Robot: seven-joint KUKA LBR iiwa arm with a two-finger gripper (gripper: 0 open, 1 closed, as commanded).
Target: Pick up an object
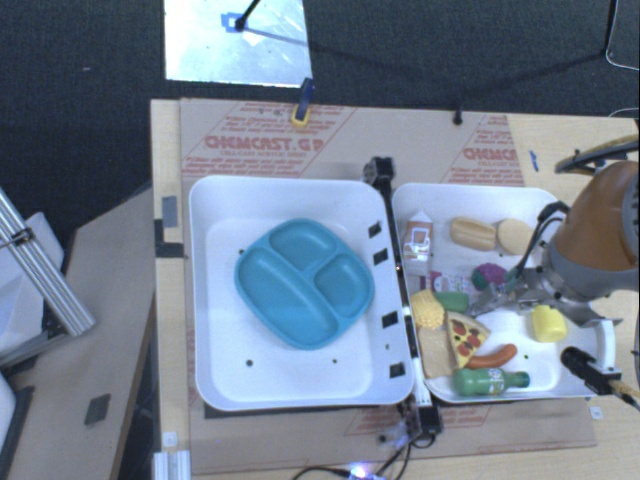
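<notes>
The right bin (540, 200) holds several toy foods. There is a small milk carton (417, 238), a tan bun (473, 233) and a round cream piece (514, 234). A purple piece (490, 272) and a yellow corn cob (428, 310) lie further forward. Near the front are a pizza slice (464, 337), a red sausage (490, 355), a green bottle (489, 381) and a yellow block (548, 323). My gripper (486, 301) reaches in from the right, low over the bin's middle. It is just below the purple piece and above the pizza slice. A small green piece (452, 301) lies at its tip.
The left bin (215, 268) carries a blue divided plate (304, 282). Black clips (392, 318) run along the wall between the bins. The arm's orange band (600, 218) hangs over the right bin's right side. Cardboard (260, 138) lies under both bins.
</notes>
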